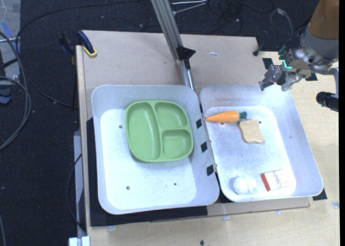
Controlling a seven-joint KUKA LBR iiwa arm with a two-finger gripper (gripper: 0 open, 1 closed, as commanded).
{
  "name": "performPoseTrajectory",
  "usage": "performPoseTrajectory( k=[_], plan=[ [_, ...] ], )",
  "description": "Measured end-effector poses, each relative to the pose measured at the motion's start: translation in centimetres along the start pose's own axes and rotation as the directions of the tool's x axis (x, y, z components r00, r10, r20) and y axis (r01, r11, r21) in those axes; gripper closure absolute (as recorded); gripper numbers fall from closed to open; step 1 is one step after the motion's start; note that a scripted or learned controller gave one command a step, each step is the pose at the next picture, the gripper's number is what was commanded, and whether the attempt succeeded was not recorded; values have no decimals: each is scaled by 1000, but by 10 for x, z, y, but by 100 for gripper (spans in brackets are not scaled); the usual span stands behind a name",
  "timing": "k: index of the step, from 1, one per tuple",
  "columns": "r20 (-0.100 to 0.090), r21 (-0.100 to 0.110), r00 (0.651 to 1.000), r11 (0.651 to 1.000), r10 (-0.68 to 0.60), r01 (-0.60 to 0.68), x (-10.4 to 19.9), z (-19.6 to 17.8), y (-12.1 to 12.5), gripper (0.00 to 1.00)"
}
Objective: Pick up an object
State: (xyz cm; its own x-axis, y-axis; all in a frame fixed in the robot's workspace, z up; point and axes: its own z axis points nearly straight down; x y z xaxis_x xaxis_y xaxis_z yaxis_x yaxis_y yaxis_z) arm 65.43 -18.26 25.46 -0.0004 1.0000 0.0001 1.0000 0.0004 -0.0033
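The right white bin (302,148) holds an orange carrot (223,116) near its back left, a tan slice of bread (252,131) just beside it, a white round object (244,185) at the front and a red and white box (277,180) at the front right. My gripper (277,79) hangs above the back right corner of this bin, well apart from all the objects. Its fingers spread apart with nothing between them. The arm's orange band (327,13) shows at the top right.
The left white bin (108,185) carries a green divided plate (160,130). A slanted metal pole (168,19) runs from the top down to the gap between the bins. Cables lie on the dark floor around the bench.
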Motion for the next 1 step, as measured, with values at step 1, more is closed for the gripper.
performPoseTrajectory(
  k=[1],
  plan=[
    [1, -4, 1000, 1000, -1, 1, 0, -2, 1, 0]
  ],
)
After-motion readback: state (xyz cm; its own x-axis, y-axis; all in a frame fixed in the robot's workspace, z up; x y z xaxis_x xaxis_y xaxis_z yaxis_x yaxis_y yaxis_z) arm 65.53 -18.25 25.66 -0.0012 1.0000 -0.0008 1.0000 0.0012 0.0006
